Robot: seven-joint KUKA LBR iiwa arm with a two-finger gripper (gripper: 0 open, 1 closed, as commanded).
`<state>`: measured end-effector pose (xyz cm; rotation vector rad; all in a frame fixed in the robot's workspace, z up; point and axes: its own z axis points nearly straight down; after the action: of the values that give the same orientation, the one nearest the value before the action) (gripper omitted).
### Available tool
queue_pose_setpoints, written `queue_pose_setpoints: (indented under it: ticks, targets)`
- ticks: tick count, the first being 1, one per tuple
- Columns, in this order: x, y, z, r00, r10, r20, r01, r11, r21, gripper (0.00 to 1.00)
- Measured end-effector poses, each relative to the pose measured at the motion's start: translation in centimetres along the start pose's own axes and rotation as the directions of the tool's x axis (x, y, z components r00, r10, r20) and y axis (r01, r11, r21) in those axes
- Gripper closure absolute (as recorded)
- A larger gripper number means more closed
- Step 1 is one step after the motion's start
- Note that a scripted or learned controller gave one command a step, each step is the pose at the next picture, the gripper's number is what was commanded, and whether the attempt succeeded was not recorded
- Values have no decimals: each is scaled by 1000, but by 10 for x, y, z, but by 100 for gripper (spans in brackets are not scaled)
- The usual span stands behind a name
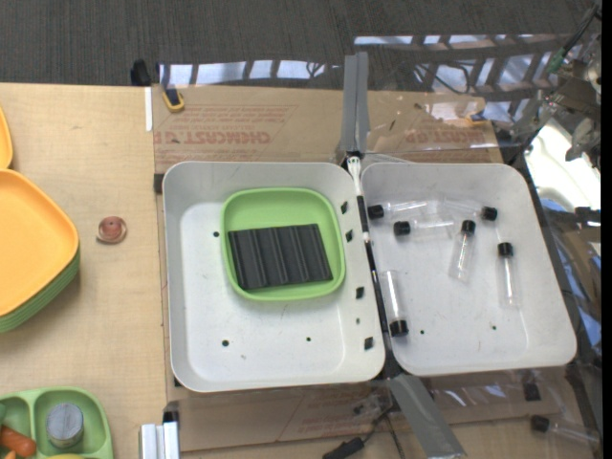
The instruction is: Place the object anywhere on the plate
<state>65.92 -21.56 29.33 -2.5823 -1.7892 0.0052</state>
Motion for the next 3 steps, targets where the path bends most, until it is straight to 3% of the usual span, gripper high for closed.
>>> queue_pose_setpoints:
  ticks: [1, 3]
  targets:
    - [3, -1, -34, 990, 140, 0, -140, 990, 0, 0]
    - [4, -2, -47, 925, 380, 1, -380, 925, 3, 0]
